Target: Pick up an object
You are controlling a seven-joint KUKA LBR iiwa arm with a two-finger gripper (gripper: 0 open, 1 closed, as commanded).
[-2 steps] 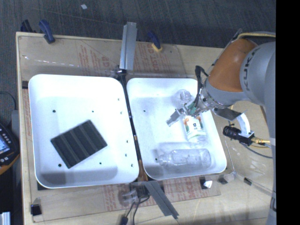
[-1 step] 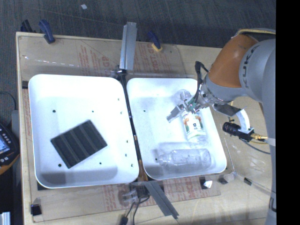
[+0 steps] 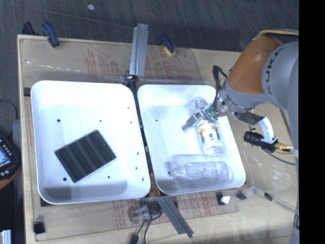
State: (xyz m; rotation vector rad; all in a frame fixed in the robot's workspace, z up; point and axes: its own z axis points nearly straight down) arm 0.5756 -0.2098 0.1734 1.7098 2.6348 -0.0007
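I see gripper [image 3: 199, 117] above small bottle [image 3: 210, 137]; finger state unclear. Light, slick plastic, so I'd grab mid-body.

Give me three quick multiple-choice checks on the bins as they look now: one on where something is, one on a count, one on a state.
1. Where is the dark ribbed pad?
A. In the left bin
B. In the right bin
C. On the bench outside the bins

2. How many clear bottles are in the right bin?
A. None
B. Two
C. Four

3. How does the large bottle sit?
A. Standing upright
B. Lying on its side
C. Hanging from the arm

Answers:
1. A, the pad rests on the left bin's floor, toward its near side.
2. B, a small labelled bottle lies by the gripper and the large one lies along the bin's near wall.
3. B, its length runs flat across the bin floor.
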